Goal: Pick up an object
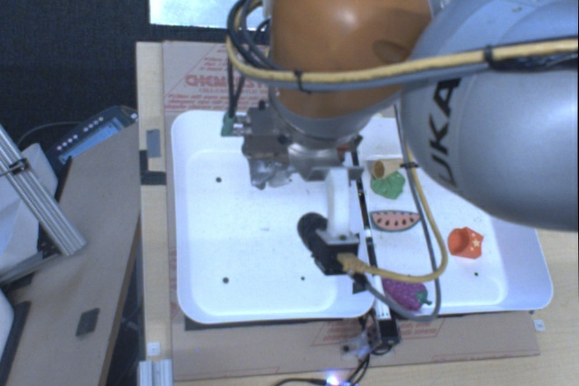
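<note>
Just inside left bin's (204,230) far edge, gripper (268,160), its grip state unclear, open white floor alongside.

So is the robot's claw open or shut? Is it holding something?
Gripper: cannot be told from this view; it hangs over the left bin.

A tan desk (148,86), a red-printed cardboard sheet (194,77) flat on it, two shallow white bins (213,230) side by side on top.
</note>
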{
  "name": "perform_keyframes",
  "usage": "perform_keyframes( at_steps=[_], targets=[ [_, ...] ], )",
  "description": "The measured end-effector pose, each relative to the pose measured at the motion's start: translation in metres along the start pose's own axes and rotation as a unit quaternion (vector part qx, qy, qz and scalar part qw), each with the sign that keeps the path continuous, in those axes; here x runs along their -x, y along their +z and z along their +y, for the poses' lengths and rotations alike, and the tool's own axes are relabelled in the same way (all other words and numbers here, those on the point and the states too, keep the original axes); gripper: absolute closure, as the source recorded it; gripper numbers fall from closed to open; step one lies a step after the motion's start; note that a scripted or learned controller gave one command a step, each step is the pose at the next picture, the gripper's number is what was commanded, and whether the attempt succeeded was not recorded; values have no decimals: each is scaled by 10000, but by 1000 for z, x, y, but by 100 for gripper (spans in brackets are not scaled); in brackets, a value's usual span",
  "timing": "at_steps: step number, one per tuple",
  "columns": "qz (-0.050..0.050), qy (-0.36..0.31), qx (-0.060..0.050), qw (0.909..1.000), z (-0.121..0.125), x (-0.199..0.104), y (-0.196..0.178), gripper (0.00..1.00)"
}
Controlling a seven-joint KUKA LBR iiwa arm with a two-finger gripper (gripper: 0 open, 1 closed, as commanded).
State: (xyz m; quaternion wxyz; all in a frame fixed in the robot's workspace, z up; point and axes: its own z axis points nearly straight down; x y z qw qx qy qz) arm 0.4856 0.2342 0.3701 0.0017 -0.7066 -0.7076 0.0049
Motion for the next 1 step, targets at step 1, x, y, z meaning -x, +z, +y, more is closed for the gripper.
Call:
perform_keyframes(
  at_steps=[1],
  targets=[
    [23, 1, 44, 10000, 3, -1, 27, 100]
  ],
)
